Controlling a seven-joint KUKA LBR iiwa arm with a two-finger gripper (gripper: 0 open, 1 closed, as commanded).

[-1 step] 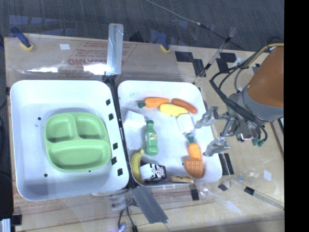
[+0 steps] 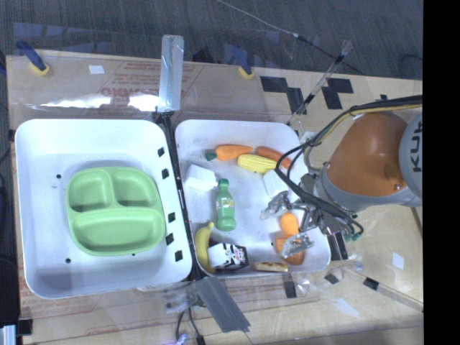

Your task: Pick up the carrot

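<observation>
The carrot (image 2: 233, 152), orange with a green stub at its left end, lies along the far side of the right bin (image 2: 192, 139). A second orange, carrot-like piece (image 2: 270, 153) lies just to its right, behind a yellow corn cob (image 2: 256, 164). My gripper (image 2: 287, 227) is low in the bin's near right corner, well away from the carrot. It is open, its two metal fingers (image 2: 276, 207) standing on either side of a small orange piece (image 2: 289, 224). Whether they touch that piece is unclear.
In the right bin there are also a green bottle (image 2: 225, 205) in the middle, a banana (image 2: 203, 246), a black-and-white packet (image 2: 228, 256) and a tan strip (image 2: 270, 267) along the near wall. The left bin (image 2: 29, 192) holds a green divided plate (image 2: 113, 209).
</observation>
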